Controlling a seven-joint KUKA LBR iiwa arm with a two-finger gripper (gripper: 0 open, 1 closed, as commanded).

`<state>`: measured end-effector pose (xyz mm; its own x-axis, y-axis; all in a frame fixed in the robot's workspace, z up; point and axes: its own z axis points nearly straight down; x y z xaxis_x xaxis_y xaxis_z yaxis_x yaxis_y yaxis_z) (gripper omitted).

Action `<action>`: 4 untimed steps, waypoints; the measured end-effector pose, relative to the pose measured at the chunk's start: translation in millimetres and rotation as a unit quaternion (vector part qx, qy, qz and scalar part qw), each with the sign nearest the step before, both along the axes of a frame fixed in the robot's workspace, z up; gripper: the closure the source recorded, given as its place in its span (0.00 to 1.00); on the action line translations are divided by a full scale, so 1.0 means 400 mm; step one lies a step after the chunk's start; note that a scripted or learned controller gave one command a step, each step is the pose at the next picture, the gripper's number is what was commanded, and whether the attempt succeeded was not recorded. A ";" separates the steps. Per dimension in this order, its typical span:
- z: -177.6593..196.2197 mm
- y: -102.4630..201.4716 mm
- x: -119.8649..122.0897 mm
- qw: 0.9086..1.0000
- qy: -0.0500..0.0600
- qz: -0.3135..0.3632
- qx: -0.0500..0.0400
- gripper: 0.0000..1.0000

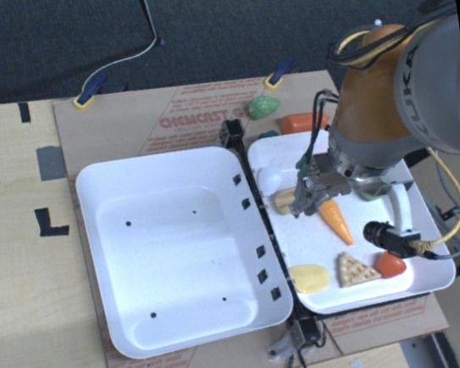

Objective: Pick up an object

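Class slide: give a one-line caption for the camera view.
Gripper hovers over right bin beside carrot; left bin alongside.

A single fixed camera hangs above the bench (18,253) and looks down at a slant from moderate height, taking in both white bins, the left bin (111,188) and the right bin (432,277), side by side, with the arm (404,84) entering from the right
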<state>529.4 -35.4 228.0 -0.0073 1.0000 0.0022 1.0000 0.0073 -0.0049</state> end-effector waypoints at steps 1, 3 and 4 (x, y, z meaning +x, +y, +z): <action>-0.051 0.191 0.045 1.000 -0.001 0.001 0.000 1.00; 0.535 0.340 0.032 1.000 -0.012 -0.002 0.001 1.00; 0.290 0.497 0.127 1.000 0.002 -0.001 -0.002 1.00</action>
<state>580.2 163.5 344.0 -0.0057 1.0000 -0.0019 1.0000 0.0057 -0.0082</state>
